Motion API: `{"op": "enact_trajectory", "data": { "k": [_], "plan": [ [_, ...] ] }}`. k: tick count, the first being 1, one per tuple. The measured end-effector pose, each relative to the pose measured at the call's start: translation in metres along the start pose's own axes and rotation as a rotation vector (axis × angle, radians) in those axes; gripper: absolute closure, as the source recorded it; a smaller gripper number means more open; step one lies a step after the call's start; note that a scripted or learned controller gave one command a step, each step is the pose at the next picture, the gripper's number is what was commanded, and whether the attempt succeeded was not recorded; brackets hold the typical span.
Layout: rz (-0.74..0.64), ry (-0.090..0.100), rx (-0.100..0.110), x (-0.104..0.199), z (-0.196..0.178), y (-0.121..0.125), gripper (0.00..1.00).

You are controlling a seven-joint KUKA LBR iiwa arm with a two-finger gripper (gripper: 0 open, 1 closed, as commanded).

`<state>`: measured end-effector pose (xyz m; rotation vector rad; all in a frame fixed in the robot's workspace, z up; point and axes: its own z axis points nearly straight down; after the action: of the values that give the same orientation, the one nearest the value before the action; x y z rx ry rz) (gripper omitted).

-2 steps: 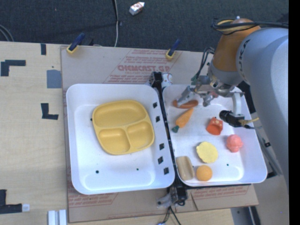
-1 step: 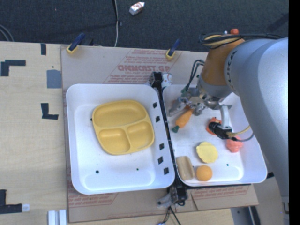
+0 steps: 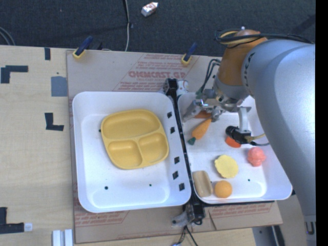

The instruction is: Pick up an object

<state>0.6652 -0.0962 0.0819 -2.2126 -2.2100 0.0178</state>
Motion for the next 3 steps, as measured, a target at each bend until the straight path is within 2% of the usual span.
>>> {"op": "enact_trajectory", "data": {
  "k": [1, 2, 3],
  "plan": [
    [-0.002, -0.001, 0.0, 0.0, -0.01, -0.001, 1.0],
    [-0.007, 0.0, -0.025, 0.055, -0.133, -0.046, 1.0],
    [-0.003, -0.002, -0.017, 0.052, -0.125, -0.046, 0.0]
  ]
}}
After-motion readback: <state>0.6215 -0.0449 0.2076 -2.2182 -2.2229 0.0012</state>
